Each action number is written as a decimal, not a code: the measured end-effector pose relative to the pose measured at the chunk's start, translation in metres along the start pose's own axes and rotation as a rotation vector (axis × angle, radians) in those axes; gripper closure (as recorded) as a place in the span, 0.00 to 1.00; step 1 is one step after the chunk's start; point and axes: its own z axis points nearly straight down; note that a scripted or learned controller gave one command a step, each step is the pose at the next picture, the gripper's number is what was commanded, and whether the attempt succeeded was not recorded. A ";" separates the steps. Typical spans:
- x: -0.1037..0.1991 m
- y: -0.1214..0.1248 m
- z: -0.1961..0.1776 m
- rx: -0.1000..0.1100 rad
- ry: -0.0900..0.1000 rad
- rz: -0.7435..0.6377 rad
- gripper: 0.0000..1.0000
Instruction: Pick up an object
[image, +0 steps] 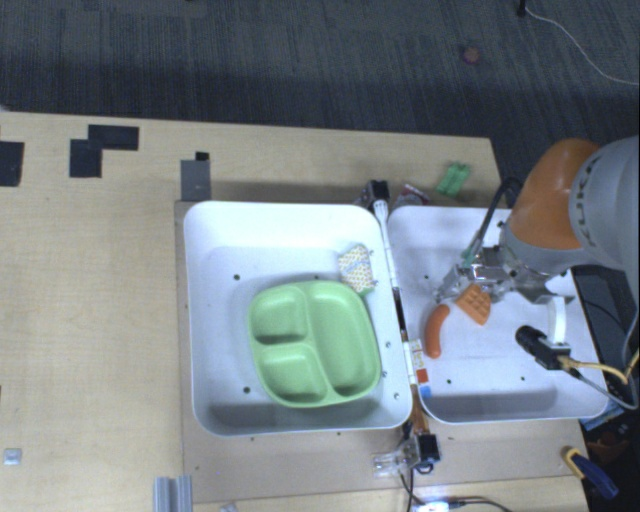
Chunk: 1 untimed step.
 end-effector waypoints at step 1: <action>0.000 0.003 -0.012 -0.008 -0.001 -0.002 1.00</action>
